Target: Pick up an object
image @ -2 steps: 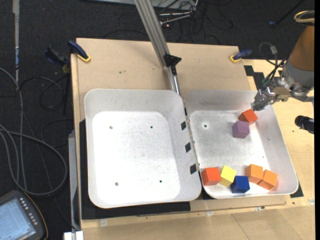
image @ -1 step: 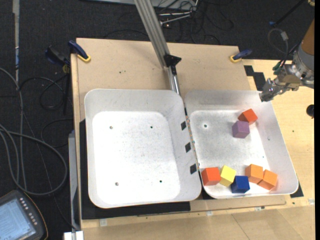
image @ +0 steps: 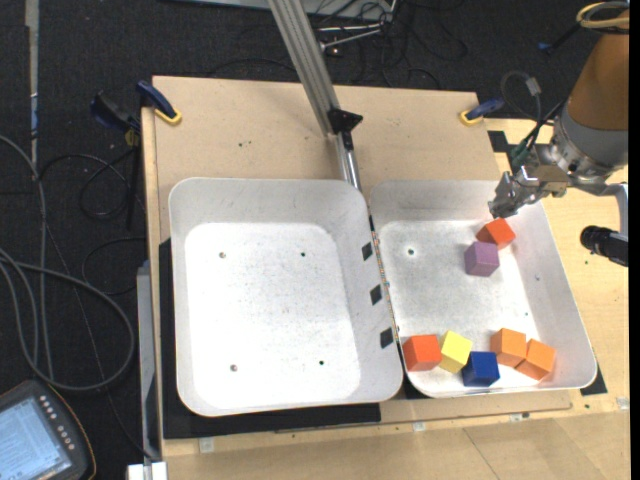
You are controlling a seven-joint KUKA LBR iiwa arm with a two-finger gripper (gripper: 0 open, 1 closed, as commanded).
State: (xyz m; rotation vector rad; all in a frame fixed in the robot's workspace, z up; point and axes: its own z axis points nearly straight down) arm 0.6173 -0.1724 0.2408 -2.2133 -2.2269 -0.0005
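My gripper (image: 506, 200) hangs over the far right part of the right bin (image: 440, 293), just above and beyond a small orange block (image: 495, 233). A purple block (image: 481, 258) lies right next to that orange one, toward the front. Along the bin's front edge sit a red-orange cube (image: 422, 351), a yellow cube (image: 455, 350), a blue cube (image: 481, 368) and two orange cubes (image: 510, 345) (image: 538, 359). I see nothing held in the gripper.
The left bin (image: 265, 288) lies beside the right one, with a raised divider between them. A slanted metal pole (image: 305, 53) crosses the back of the bench. Clamps sit at the bench's far corners.
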